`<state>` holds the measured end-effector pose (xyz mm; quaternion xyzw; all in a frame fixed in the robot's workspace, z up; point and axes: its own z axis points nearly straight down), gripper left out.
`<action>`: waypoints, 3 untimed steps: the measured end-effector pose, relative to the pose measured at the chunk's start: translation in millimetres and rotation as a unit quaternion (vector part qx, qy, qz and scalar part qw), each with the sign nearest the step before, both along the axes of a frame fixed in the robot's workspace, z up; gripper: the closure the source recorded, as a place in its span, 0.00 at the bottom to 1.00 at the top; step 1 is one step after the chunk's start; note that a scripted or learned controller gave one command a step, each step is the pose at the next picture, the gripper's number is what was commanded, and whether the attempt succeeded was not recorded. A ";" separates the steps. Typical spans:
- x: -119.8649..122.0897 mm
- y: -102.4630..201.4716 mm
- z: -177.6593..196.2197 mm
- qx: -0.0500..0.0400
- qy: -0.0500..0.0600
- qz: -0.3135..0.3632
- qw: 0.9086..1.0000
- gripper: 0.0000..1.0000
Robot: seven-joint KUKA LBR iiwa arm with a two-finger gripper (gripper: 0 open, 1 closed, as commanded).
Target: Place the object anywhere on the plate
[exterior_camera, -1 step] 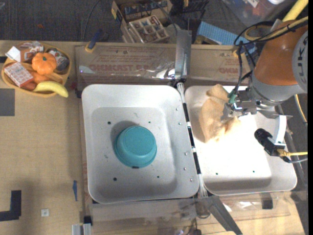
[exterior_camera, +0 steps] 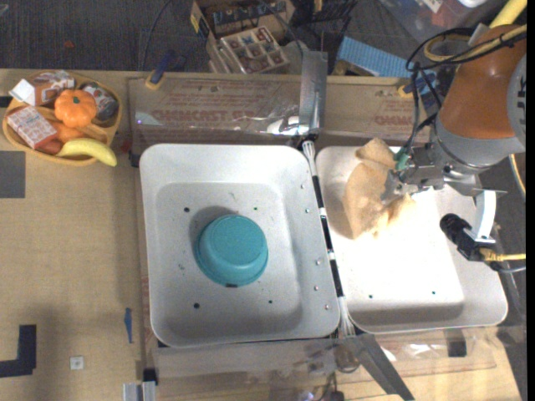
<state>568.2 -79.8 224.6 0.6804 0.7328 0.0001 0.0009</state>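
Lighting: bright overhead, approx. even across frame. Right bin point(exterior_camera: 435, 299) overexposed; floor blown to near pure white, rim detail lost. Left bin point(exterior_camera: 167, 190) exposed OK; soft grey shading along inner walls, floor specks legible. Teal bowl point(exterior_camera: 233, 250) casts a short soft shadow at its lower edge. Tan object point(exterior_camera: 368, 195) washed out vs. white floor; edges indistinct. Specular glare on the foil strip point(exterior_camera: 284, 124) behind the bins. Top of frame dimmer; dark floor clutter reads low-contrast. Arm point(exterior_camera: 485, 82) at upper right soft, slightly out of focus; orange band blurred. Overall res. low, mild compression noise. Wood surface point(exterior_camera: 67, 266) evenly lit, no hard shadows.
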 end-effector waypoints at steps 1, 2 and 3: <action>2.2 57.4 5.2 0.000 0.000 0.199 0.980 1.00; 15.4 104.9 -4.2 0.000 -0.001 0.388 0.922 1.00; 22.6 153.2 8.2 -0.001 -0.002 0.562 0.827 1.00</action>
